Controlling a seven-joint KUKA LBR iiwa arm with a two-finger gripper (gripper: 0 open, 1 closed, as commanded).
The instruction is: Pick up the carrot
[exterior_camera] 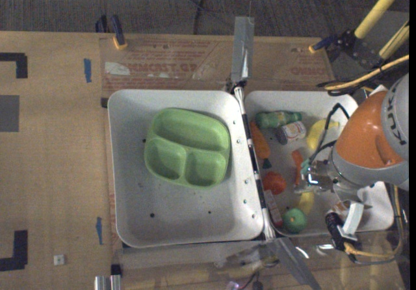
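Carrot sits up-left of your hand, well apart. Looks light, stiff, slick; grip mid-body across its width. Can't tell the hand's state.

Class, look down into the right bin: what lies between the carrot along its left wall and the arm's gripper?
In the camera view, bare white bin floor separates the carrot from the gripper. A red tomato-like piece sits just below that line.
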